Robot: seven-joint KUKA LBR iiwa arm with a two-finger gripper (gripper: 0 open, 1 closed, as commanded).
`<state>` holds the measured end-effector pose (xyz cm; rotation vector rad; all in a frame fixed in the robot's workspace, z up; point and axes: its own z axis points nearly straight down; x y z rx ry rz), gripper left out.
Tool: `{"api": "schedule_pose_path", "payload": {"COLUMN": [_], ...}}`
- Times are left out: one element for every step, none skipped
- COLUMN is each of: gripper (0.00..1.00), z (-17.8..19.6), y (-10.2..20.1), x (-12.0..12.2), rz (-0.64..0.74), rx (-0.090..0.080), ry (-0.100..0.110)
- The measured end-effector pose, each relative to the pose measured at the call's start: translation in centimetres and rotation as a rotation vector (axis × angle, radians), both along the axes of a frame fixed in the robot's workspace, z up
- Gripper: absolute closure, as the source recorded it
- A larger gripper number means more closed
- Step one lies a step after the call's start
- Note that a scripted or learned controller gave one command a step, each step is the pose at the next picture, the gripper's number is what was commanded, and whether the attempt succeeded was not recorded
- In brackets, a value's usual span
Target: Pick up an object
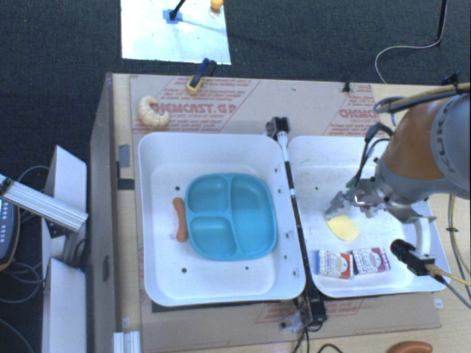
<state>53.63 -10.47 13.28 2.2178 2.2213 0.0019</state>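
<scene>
Seemingly mid-reach, the arm comes in from the right of the camera view and sets its gripper [347, 203] low inside the right bin [316, 153], just above and touching or nearly touching the yellow object [343, 228], a flat, pale, rounded piece lying on the bin floor. That looks like the chosen target. How far the fingers are spread cannot be told from this slant, and nothing shows between them, so no hold can be claimed. Nearer the front wall of the same bin lie two small cartons [352, 262] side by side, apart from the yellow piece. The left bin [158, 160] carries a blue divided plate [230, 217] in its middle, with a sausage [180, 220] just beside the plate's left rim. Both bins sit together on the worktop [243, 98], presumably so things can pass between them.
</scene>
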Motion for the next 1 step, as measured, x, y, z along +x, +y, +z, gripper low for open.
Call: {"api": "schedule_pose_path", "payload": {"gripper": [0.0], "z": [-2.49], "y": [0.4], "x": [-1.05], "rz": [0.0], "rx": [0.001], "ry": [0.002]}}
